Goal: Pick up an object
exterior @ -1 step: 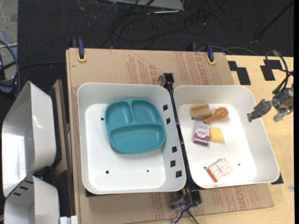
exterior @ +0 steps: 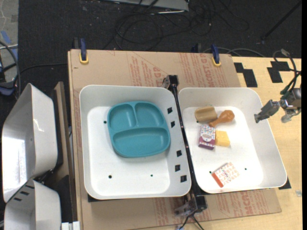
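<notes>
Gripper [exterior: 272, 110] hangs at the right bin's [exterior: 268, 128] rim, grasp state I cannot tell, and I fear the clustered purple box [exterior: 207, 137] and yellow block [exterior: 222, 138] jamming my pick.

Brown board [exterior: 144, 66]: big red letters run across it, upside down and too faint to read.
Purple box [exterior: 207, 137]: a small picture label, too tiny to read.
Red and white packet [exterior: 225, 174]: print too small to read.
</notes>
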Controlling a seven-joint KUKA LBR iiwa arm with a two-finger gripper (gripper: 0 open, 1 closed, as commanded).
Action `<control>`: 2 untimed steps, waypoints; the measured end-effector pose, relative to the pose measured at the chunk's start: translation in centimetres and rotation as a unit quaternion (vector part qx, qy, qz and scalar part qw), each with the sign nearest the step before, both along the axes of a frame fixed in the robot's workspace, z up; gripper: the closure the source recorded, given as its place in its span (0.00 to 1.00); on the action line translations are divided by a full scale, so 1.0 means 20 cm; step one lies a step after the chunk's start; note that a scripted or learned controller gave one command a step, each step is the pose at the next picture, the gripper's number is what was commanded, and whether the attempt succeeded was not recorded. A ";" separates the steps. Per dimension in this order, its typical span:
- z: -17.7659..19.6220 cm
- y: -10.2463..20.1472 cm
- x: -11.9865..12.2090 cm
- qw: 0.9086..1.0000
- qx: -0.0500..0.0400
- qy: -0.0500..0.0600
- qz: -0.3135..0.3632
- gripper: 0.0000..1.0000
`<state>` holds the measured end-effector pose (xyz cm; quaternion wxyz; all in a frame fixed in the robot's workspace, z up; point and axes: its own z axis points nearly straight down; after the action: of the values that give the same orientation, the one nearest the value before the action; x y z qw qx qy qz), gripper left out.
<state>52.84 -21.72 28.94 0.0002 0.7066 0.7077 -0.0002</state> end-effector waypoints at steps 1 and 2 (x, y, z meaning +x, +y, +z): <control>-0.32 0.01 -0.02 1.000 0.001 0.003 -0.001 0.00; -0.54 0.02 -0.04 1.000 0.001 0.002 -0.002 0.00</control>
<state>52.03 -21.31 18.17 -0.0015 0.7076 0.7066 -0.0008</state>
